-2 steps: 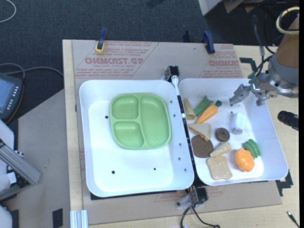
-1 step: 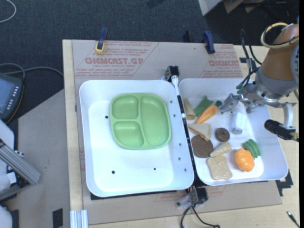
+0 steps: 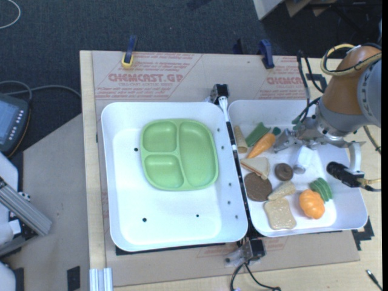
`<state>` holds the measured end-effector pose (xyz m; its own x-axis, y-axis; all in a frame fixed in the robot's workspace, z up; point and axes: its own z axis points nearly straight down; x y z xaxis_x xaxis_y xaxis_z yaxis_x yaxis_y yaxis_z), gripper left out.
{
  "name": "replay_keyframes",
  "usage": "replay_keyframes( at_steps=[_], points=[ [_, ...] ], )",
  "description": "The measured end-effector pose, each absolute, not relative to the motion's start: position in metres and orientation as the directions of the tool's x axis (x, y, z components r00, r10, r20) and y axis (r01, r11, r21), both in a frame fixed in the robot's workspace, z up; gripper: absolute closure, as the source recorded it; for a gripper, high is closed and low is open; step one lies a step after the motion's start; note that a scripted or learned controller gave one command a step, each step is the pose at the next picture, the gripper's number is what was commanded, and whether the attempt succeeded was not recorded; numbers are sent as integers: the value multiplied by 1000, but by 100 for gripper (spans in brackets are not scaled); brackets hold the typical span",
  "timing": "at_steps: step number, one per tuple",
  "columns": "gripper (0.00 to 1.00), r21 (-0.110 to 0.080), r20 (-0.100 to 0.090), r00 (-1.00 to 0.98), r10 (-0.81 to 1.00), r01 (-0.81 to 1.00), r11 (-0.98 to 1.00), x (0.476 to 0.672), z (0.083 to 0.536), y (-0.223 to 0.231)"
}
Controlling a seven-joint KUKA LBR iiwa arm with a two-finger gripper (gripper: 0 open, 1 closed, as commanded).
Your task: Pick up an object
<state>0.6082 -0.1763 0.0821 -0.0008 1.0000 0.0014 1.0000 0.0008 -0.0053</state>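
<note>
On the brown sheet (image 3: 182, 71) that covers the surface behind the bins you can read red print. Above the left bin (image 3: 115, 162) it says "CHEMCAST GP" in large outlined capitals, at a slight tilt. Smaller red lines run just above and below that word, but they are too fine for you to make out. Above the right bin (image 3: 351, 214) the same print starts again; you see "CHEMCA" before the arm (image 3: 348, 90) covers the rest. At the left edge you see a dark screen (image 3: 12, 126), and whatever it shows is too blurred to read. You can read no other label, number or sign.
</note>
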Motion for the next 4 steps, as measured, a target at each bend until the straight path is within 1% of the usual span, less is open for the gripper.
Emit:
replay_keyframes(
  at_steps=[1,3,4],
  points=[
    [100,1,0,0,1000,1000,0,610,96,-177],
    [100,9,-3,-1,1000,1000,1,603,223,-178],
    [100,4,-2,-1,1000,1000,1,604,225,-178]
  ],
)
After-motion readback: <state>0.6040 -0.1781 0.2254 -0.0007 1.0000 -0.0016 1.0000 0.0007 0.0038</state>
